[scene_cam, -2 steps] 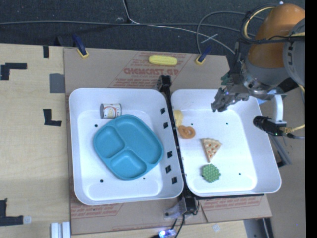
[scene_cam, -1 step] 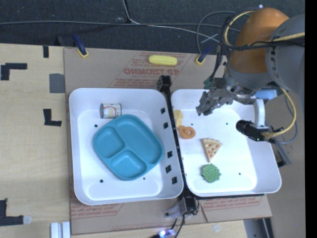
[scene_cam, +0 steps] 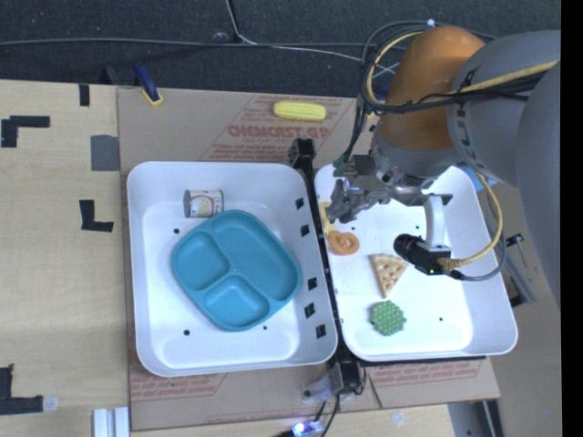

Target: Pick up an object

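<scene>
The hand (scene_cam: 344, 209), its opening impossible to tell, hangs above the pretzel (scene_cam: 342, 242) near the bin wall (scene_cam: 321, 235); a descent could strike that wall.

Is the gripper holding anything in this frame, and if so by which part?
Nothing shows between the fingers of the gripper. It hangs above the orange pretzel-shaped toy in the right bin, and that toy lies on the bin floor.

Even overhead lighting, moderately bright, white bins (scene_cam: 146, 244) slightly glaring, soft shadow beneath arm (scene_cam: 474, 80), mild overall softness, dark backdrop underexposed
</scene>
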`<state>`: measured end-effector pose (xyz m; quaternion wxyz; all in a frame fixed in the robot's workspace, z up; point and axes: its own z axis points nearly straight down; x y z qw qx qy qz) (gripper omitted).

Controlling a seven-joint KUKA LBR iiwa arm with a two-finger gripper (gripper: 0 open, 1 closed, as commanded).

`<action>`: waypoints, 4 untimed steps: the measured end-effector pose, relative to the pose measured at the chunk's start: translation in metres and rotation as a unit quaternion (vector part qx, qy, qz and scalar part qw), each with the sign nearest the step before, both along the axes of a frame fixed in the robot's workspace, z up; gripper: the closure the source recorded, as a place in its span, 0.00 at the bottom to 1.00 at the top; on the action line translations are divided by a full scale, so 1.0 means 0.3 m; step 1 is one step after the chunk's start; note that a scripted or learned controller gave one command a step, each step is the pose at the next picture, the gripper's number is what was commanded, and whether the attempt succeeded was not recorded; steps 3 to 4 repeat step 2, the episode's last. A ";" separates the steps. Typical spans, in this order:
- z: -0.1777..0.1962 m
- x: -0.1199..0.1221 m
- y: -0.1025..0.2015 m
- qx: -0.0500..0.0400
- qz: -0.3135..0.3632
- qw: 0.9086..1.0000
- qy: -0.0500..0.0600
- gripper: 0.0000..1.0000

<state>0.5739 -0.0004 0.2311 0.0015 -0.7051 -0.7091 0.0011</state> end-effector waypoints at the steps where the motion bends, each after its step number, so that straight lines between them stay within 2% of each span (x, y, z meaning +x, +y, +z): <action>1: -0.014 -0.072 0.131 0.000 -0.001 1.000 0.000 1.00; 2: -0.036 -0.117 0.327 0.000 0.001 1.000 0.000 1.00; 4: -0.036 -0.117 0.327 0.000 0.001 1.000 0.000 1.00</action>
